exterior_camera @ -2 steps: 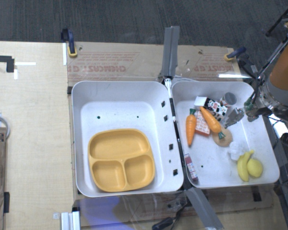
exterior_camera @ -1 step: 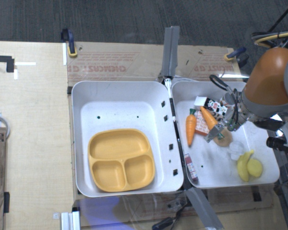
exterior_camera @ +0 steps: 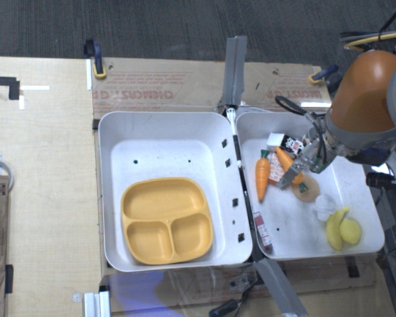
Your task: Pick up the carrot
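Observation:
The carrot (exterior_camera: pixel 262 176) is orange with a green top end and lies almost upright along the left side of the right bin (exterior_camera: pixel 297 243). My gripper (exterior_camera: pixel 291 176) hangs low over the bin just right of the carrot, among a cluster of small items. Nothing of the carrot sits inside the gripper. The arm's orange band (exterior_camera: pixel 366 91) is above the bin's right side.
Close by the gripper lie an orange piece (exterior_camera: pixel 284 157), a white box (exterior_camera: pixel 275 139) and a tan round thing (exterior_camera: pixel 308 190). A yellow fruit (exterior_camera: pixel 342 228) and a dark red bar (exterior_camera: pixel 263 230) lie nearer the front. The left bin (exterior_camera: pixel 119 150) holds a yellow divided plate (exterior_camera: pixel 166 220).

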Tool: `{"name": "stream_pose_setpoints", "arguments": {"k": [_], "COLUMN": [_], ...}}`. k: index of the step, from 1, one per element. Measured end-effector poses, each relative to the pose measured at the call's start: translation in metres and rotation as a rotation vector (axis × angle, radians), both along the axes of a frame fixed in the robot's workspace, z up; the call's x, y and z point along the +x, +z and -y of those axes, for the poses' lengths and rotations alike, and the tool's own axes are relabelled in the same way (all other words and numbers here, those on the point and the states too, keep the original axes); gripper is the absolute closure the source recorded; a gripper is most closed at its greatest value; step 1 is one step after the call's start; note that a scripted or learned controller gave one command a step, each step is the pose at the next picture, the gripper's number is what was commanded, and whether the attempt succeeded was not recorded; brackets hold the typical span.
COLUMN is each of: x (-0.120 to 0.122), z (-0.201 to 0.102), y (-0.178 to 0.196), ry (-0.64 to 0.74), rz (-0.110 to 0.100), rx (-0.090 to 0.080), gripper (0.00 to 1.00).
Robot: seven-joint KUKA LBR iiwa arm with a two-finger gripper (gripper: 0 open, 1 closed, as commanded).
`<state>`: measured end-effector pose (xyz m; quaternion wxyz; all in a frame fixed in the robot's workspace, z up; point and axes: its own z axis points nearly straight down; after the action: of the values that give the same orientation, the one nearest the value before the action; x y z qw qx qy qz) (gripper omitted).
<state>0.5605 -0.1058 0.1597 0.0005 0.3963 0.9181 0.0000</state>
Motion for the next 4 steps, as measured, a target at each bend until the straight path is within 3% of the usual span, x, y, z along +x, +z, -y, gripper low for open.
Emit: {"name": "stream_pose_setpoints", "arguments": {"k": [1,2,3,4], "x": [0.028,0.029,0.005,-0.019], "z": [0.051,0.053,-0.024,0.027], "y": [-0.056,-0.047,0.032,-0.042], "ry": [0.160,0.155,-0.026,0.149], "rz": [0.021,0.025,-0.001,-0.001], "rx": [-0.007,-0.010,0.000,0.000], "gripper": [0.00,1.00,1.00,1.00]}}
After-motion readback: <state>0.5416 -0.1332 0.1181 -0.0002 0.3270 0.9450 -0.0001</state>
